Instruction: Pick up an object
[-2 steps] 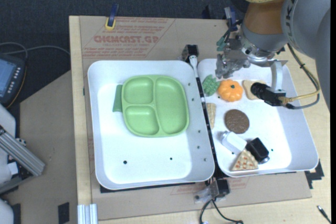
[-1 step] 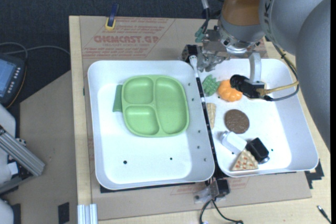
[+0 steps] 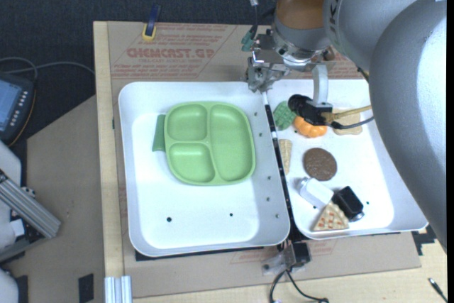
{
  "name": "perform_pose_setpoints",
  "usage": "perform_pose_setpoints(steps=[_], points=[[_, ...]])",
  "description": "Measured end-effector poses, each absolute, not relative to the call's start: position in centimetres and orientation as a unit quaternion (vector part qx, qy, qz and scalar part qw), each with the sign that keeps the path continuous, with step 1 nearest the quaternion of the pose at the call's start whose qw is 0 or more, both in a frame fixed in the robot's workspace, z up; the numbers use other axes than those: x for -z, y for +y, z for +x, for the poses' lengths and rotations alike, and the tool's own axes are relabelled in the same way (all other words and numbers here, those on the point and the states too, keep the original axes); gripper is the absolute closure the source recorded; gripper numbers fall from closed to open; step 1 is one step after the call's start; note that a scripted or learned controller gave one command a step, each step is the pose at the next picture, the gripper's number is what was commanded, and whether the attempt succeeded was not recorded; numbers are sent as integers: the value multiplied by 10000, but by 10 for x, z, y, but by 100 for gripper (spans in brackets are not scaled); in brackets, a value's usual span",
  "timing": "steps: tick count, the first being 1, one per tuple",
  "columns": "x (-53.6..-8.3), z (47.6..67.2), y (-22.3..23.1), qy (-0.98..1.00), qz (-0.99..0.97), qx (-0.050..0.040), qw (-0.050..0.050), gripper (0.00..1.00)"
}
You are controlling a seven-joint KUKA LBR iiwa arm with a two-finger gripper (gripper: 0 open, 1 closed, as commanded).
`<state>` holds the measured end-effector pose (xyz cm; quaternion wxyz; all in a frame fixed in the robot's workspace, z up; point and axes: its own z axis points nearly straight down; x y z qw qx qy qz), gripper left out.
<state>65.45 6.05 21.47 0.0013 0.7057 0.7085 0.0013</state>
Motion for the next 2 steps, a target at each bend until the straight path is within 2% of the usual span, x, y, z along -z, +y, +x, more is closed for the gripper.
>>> perform_pose_setpoints(steps=[1, 2], points=[[-216, 652, 50, 7069, 7073, 3, 1, 100], [-234, 659, 53, 7076, 7066, -16, 17, 100]])
